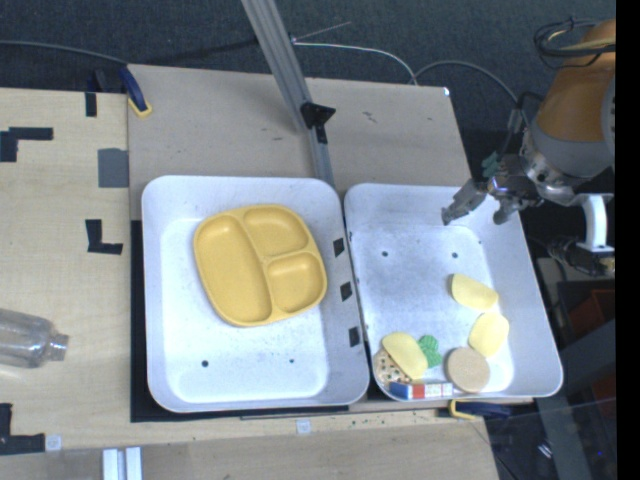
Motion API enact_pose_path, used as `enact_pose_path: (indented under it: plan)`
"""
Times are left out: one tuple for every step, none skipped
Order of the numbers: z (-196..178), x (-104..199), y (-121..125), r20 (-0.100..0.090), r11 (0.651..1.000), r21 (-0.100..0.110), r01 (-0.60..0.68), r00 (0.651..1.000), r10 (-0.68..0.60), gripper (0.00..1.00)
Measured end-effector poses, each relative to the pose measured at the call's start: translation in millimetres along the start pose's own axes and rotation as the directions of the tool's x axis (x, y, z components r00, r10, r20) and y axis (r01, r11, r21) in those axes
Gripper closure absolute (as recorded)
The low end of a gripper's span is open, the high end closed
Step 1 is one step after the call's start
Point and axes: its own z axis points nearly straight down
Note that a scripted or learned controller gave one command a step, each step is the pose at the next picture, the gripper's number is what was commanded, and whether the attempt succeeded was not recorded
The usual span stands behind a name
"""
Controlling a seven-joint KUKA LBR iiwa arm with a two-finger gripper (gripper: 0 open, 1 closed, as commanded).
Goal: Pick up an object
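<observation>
Hovering over the right bin's upper right corner, the tool spreads its fingers with nothing between them; yellow pieces lie near that bin's lower edge.

A: Where does the one camera sit?
B: High above the pale wooden bench, looking down at a slant, far enough off to take in both bins whole.
A: How do they lie?
B: The left shallow white plastic bin and the right shallow white plastic bin sit mid-frame, side by side, with the bench's far edge towards the top.
</observation>
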Motion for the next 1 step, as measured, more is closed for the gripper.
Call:
enact_pose_path:
  plan:
    - [-9.9,1.4,0.5,-0.001,1.0,0.0,0.003,1.0,-0.003,1.0]
